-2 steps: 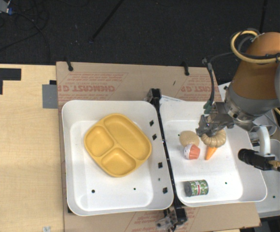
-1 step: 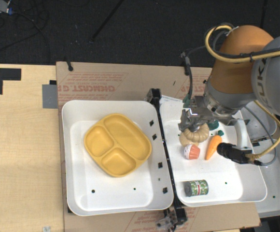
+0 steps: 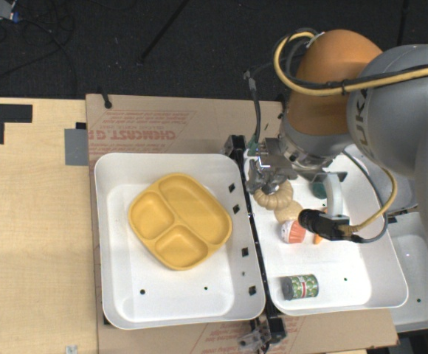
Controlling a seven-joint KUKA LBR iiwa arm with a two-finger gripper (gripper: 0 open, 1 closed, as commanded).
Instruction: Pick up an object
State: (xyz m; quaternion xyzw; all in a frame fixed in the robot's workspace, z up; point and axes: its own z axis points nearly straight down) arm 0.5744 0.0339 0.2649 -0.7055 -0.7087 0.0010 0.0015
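1. Camera view, nearest edge first: a small can (image 3: 300,287) with a green label lies on its side near the front of the right-hand bin (image 3: 380,290), well apart from everything else in there.
2. Over in the left-hand bin (image 3: 122,286), a yellow three-compartment plate (image 3: 180,220) sits flat in the middle, turned at an angle to the bin walls, touching none of them.
3. Back to the right bin, moving up: a small red-and-white object (image 3: 293,232) lies just beside a slim orange piece (image 3: 317,237), too small for me to name either one properly.
4. Right above them, a tan knobbly object (image 3: 276,196), looking like a pastry or a ginger-root toy, rests close to the divider between the two bins, with a beige rounded piece (image 3: 288,212) touching its lower side.
5. And here's the gripper (image 3: 262,169), sitting low over the upper left corner of the right bin, just above that tan object. From where I stand I cannot tell whether its fingers are spread or closed, and I see nothing clearly between them.
6. A black attachment (image 3: 325,224) with a cable juts out beside the red-and-white object.
7. Farthest back, the grey arm (image 3: 391,98) with its orange band (image 3: 336,61) looms in from the right, over a cardboard sheet (image 3: 155,127) under the bins.
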